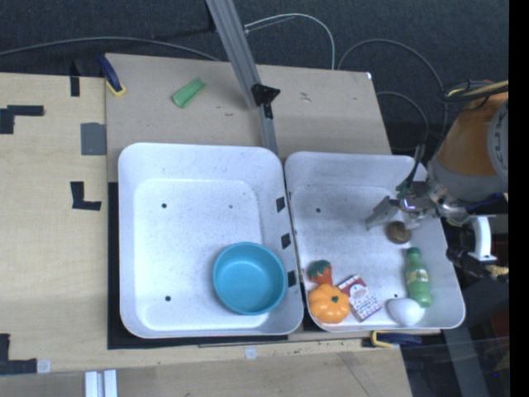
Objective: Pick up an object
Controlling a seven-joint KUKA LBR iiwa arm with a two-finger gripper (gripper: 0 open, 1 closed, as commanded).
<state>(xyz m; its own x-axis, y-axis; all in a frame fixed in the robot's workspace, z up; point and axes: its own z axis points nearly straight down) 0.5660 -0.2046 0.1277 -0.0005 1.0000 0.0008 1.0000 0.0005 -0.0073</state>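
On the bench, behind the bins, a green block [188, 93] lies on the board, and a grey pole [235, 40] rises at a slant near it. The left bin [140, 222] holds a blue bowl [248, 278] in its near right corner. In the right bin [331, 180], near the front wall, a small carrot [320, 271] stands just behind an orange pumpkin [330, 304]. Beside them lies a red and white packet [359, 298], then a white egg [404, 311] touching the foot of a green bottle [416, 277]. A brown ball [398, 232] lies just behind the bottle. The gripper [393, 213] hangs just over this ball; its fingers [379, 214] look spread apart, with nothing held between them.
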